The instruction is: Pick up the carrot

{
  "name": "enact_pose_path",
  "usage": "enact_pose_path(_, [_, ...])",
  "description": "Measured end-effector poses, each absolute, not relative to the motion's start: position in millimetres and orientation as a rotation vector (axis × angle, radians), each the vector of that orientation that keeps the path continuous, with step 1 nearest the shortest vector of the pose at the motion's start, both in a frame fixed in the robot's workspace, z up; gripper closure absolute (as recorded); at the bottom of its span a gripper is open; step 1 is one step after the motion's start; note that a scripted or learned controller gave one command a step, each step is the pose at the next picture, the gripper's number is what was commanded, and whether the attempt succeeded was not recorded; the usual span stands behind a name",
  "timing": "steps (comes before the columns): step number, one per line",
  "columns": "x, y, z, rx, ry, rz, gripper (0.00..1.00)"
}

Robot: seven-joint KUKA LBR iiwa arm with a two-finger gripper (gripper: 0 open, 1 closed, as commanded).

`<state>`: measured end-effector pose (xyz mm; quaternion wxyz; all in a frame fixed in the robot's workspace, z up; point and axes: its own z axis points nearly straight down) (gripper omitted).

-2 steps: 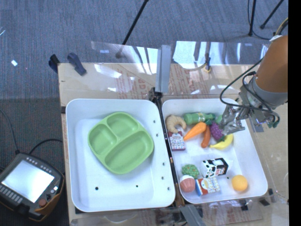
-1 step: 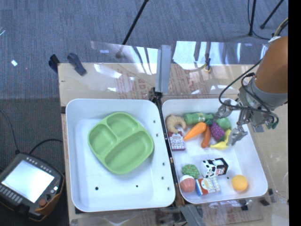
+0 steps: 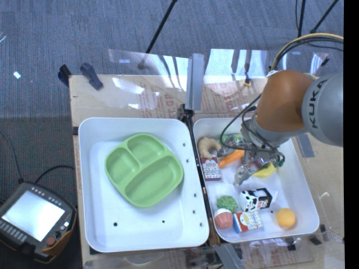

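Over the right bin: my claw (image 3: 247, 171) hangs low, just right of the carrot's near end, wrist directly above it.
Claw state: fingers slightly parted as far as I can judge, nothing between them.
Carrot: the carrot (image 3: 230, 159) lies on the floor of the right bin (image 3: 300, 178), upper left part, slanting up to the right, its right end running under my wrist.
Step in hand: final approach; no grasp made yet, in my judgement.
Next move calls for: a short shift left so the fingers straddle the carrot across its width, then descend and close.
Neighbours: bagel (image 3: 208, 145) just up-left of the carrot; small red-and-white carton (image 3: 211, 169) touching or nearly touching its lower end; banana (image 3: 266, 170) just right of my claw.
Obstruction risk: carton and banana crowd both sides; a finger may land on either.
Further off: milk carton (image 3: 257, 198), orange ball (image 3: 286, 218), green plate (image 3: 145, 168) in the left bin (image 3: 90, 206).
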<state>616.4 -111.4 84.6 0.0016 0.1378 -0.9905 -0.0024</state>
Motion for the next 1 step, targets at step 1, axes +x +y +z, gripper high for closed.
enact_pose_path(1, [586.3,-97.3,89.2,0.287,-3.131,0.006,0.0])
